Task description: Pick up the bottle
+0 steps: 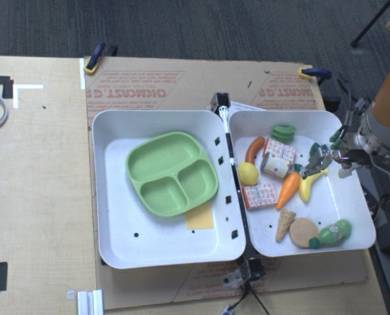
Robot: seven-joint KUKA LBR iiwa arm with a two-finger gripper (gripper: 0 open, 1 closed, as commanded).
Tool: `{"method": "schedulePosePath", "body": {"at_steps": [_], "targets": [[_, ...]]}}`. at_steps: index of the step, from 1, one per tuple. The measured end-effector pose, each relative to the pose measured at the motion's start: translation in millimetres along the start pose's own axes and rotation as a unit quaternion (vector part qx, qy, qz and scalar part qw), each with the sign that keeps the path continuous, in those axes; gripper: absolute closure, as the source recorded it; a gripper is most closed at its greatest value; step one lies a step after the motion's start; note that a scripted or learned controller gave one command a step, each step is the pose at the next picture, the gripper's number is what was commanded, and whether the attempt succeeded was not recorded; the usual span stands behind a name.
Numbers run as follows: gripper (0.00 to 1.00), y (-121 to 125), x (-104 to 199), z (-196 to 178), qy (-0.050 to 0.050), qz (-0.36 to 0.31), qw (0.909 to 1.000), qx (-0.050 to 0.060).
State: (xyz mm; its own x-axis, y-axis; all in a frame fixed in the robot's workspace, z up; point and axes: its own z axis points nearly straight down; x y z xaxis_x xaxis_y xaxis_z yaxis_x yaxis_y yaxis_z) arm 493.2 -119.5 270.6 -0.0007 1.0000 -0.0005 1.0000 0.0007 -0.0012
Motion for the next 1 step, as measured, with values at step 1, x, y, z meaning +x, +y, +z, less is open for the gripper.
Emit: {"method": "schedulePosePath", "body": {"at_steps": [1], "targets": [[1.0, 0.4, -0.2, -9.2, 0.0, 0.0, 1.0, 0.0]]}}
